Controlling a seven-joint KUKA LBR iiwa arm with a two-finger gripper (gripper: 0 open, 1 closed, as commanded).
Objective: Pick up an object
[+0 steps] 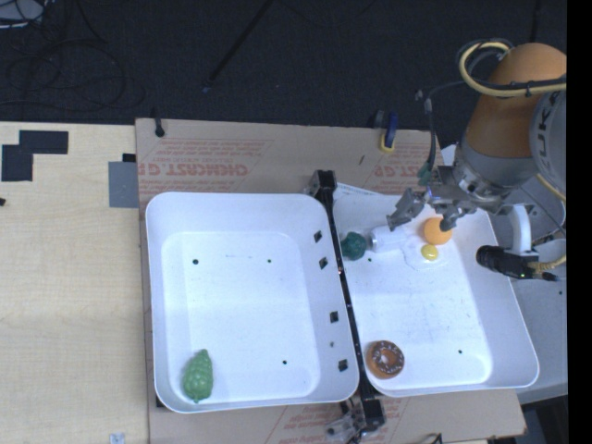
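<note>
right bin [504, 359] holds four small things: an orange ball [437, 230] near the far wall, a fried-egg toy [428, 253] just beside and below it, a dark green lump [353, 245] close to the divider between the bins, and a frosted doughnut [385, 359] at the near edge. left bin [171, 248] holds a light green leafy piece [197, 376] in its near left corner.

gripper [427, 211] hangs over the far part of the right bin, its fingers spread apart, one dark finger [403, 213] to the left of the orange ball and the other to its right. the ball sits between and just below them. no clear contact on either side, so not counted as held.

likely target: the orange ball. judged light and hard, probably smooth plastic, so round and slippery; it may squirt out or roll if the fingers close off-centre. best hold is across its widest part, fingers level on opposite sides, dropped low enough to pass the middle.

the egg toy lies touching or nearly touching the ball on the near side; a low approach could nudge it. it looks flat and thin, poor for a pinch from above.

the doughnut and the dark green lump stand well apart from the gripper.
</note>
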